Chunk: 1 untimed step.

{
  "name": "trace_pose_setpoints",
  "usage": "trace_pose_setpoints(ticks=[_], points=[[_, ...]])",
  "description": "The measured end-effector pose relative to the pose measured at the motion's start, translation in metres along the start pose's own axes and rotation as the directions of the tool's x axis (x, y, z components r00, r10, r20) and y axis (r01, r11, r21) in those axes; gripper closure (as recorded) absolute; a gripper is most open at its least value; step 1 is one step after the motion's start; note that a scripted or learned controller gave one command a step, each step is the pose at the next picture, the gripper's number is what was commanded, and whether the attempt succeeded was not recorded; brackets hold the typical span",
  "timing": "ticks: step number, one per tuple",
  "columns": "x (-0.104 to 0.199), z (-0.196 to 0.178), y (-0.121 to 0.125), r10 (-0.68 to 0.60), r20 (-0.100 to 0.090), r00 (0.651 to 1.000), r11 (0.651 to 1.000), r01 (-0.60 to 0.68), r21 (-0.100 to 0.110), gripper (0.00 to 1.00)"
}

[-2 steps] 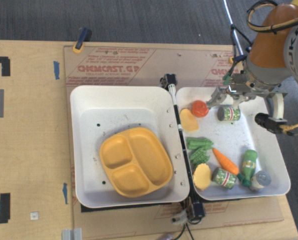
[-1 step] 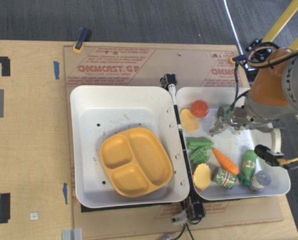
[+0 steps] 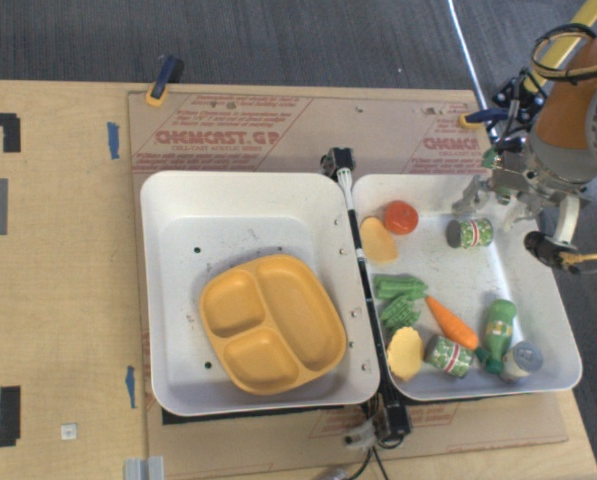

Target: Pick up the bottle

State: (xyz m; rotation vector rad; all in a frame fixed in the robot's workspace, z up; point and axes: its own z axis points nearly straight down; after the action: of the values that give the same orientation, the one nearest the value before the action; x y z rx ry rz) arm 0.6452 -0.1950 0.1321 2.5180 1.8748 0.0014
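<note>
The green bottle (image 3: 499,330) stands in the near right part of the right bin (image 3: 568,343), between an orange carrot (image 3: 450,322) and the bin's right wall. My gripper (image 3: 495,204) hangs over the far right part of the same bin, well behind the bottle. Its fingers look spread, so it is open with nothing between them. A small green can (image 3: 471,232) lies just below and in front of the left finger.
The right bin also holds a red tomato (image 3: 401,217), yellow pieces (image 3: 378,239) (image 3: 404,352), green pea pods (image 3: 399,299), a second can (image 3: 450,356) and a grey-topped object (image 3: 522,359) beside the bottle. In the left bin (image 3: 168,268) lies a yellow divided plate (image 3: 270,322).
</note>
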Motion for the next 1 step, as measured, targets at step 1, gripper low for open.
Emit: trace_pose_setpoints(ticks=[1], points=[[0.0006, -0.0108, 0.0008, -0.002, 0.001, 1.0, 1.0, 0.002, -0.003, 1.0]])
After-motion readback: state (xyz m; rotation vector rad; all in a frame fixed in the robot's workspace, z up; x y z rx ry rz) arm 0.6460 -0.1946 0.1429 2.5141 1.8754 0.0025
